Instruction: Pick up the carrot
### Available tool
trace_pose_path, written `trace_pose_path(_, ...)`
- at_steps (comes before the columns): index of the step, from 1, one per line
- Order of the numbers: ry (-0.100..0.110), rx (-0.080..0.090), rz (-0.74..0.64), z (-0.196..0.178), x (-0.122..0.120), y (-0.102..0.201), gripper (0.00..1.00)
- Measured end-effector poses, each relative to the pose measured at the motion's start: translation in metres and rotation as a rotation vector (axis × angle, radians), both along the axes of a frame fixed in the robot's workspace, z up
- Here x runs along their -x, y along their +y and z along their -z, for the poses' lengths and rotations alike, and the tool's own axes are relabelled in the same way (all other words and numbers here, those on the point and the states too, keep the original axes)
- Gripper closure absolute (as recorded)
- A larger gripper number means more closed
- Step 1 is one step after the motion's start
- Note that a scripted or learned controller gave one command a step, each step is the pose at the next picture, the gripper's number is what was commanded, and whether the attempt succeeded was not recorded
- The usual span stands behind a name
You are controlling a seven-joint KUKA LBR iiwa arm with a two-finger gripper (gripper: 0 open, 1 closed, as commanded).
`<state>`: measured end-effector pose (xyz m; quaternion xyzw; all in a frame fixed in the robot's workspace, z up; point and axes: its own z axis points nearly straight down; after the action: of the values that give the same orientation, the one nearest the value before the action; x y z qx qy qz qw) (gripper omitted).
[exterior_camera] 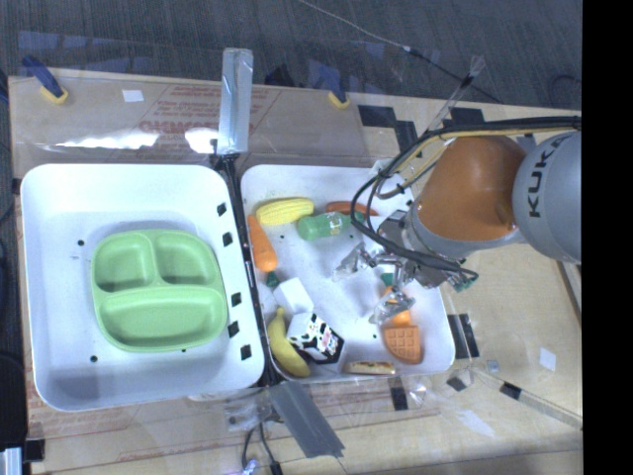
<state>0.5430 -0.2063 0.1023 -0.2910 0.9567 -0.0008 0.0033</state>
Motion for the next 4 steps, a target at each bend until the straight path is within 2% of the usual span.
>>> trace_pose_path(1, 0.007, -0.001, -0.042, 0.010, 0.019, -0.002, 0.00)
trace_pose_path(2, 0.005, -0.001, -0.047, 0.000, 0.017, 0.000, 1.00)
trace_pose_path(3, 0.005, -0.001, -0.047, 0.000, 0.017, 0.000, 0.00)
trace_pose_path(4, 0.002, -0.001, -0.051, -0.011, 0.015, 0.002, 1.00)
